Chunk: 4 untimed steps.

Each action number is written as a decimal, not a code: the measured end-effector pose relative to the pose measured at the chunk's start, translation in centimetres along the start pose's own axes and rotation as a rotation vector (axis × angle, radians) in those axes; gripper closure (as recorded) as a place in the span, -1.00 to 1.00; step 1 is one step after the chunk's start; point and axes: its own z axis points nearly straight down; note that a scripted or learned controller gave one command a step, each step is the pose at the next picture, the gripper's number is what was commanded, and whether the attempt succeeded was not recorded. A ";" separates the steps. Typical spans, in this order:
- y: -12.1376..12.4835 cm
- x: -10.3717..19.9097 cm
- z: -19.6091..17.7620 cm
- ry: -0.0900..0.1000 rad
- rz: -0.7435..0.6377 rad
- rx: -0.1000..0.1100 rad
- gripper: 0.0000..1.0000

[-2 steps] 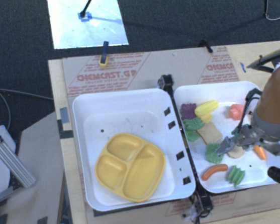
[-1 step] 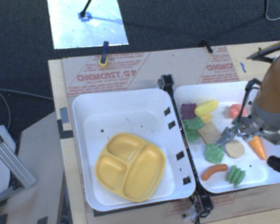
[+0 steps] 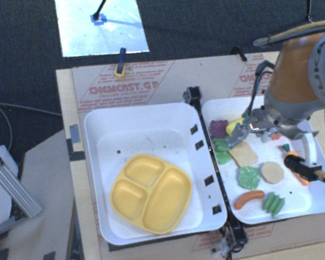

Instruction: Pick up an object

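The right bin (image 3: 320, 195) holds several toy foods. Purple grapes (image 3: 218, 128) and a small yellow piece (image 3: 234, 126) lie at its far left. Below them are a green piece (image 3: 220, 147) and a tan bread slice (image 3: 244, 154). Nearer the front lie a green leaf (image 3: 249, 177), a round tan biscuit (image 3: 272, 172), an orange sausage (image 3: 248, 199) and green beans (image 3: 272, 203). My gripper (image 3: 237, 138) hangs low over the bin's far left part, between the yellow piece and the bread slice. I see nothing held in it.
The left bin (image 3: 101, 134) holds a yellow divided plate (image 3: 151, 192). An orange carrot (image 3: 296, 166) lies by the right bin's right side, next to a black part and cables. The grey and orange arm (image 3: 303, 79) covers the right bin's far right corner.
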 end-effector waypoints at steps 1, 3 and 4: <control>-6.7 -2.0 9.2 0.002 0.014 0.019 -1.00; -0.1 4.4 -0.2 0.000 -0.001 -0.004 1.00; -4.3 5.3 0.3 0.000 0.010 0.009 1.00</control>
